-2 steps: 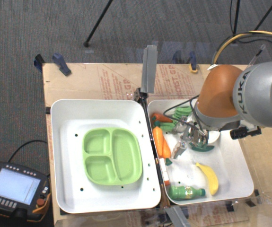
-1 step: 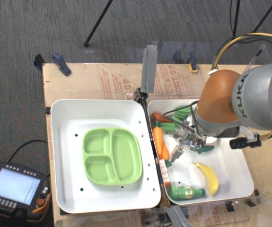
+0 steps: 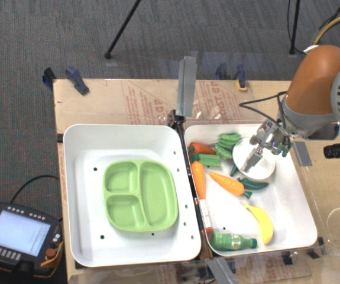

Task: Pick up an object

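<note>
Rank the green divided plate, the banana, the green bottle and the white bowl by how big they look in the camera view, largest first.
1. green divided plate, by far the largest.
2. white bowl, partly covered by the tool, so its full extent is unsure.
3. banana and green bottle look about alike; I won't rank them.

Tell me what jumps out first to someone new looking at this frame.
The lime-green divided tray sits alone in the left bin. The right bin is a jumble of toy food: carrots, a banana, a green bottle. The arm's gripper hangs over a white bowl at that bin's far side.
</note>
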